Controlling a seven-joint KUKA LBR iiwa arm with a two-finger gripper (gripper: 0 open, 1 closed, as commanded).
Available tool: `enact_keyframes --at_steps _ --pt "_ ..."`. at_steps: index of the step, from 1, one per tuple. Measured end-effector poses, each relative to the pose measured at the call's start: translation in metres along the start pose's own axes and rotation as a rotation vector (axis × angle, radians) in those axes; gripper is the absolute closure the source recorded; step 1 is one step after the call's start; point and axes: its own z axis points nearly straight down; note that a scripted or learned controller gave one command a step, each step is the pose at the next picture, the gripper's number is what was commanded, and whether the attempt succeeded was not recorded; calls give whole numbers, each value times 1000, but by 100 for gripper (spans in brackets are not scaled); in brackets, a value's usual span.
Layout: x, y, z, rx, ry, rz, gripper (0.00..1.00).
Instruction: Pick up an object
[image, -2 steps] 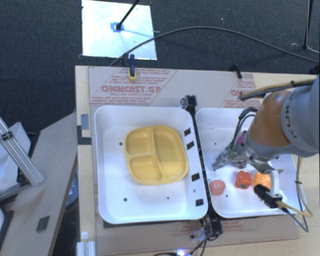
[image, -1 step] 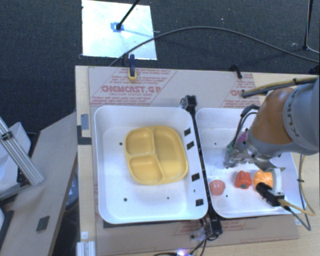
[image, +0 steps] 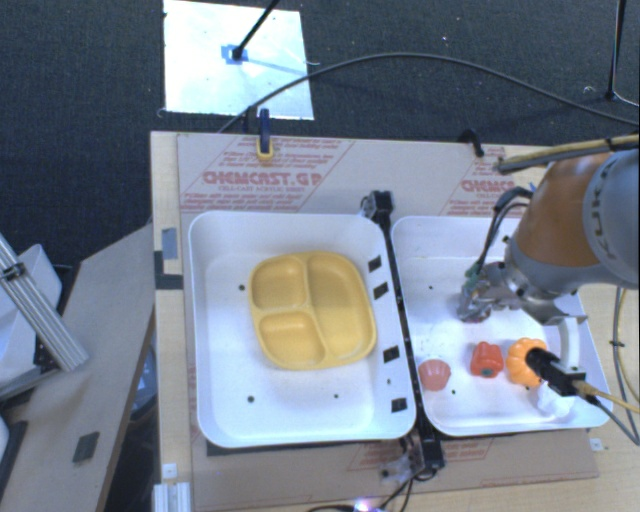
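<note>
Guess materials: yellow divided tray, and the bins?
Yellow tray: probably molded plastic, matte; uniform color, soft rounded compartment ridges. Left bin and right bin: likely thin plastic or coated sheet, smooth white, slightly glossy, with rolled rims. Can't confirm from looks alone.

red print runs across the clear sheet (image: 300, 165) lying on the tabletop (image: 165, 180) behind the bins: it looks like "chemcast gp" at the left, with smaller lines under it too fine to read, and the same print, partly hidden, at the right.
</note>
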Motion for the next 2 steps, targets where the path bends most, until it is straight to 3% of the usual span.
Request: enact_keyframes --at_steps 2 --pt "-3 18 -103 -1 -1 0 100"
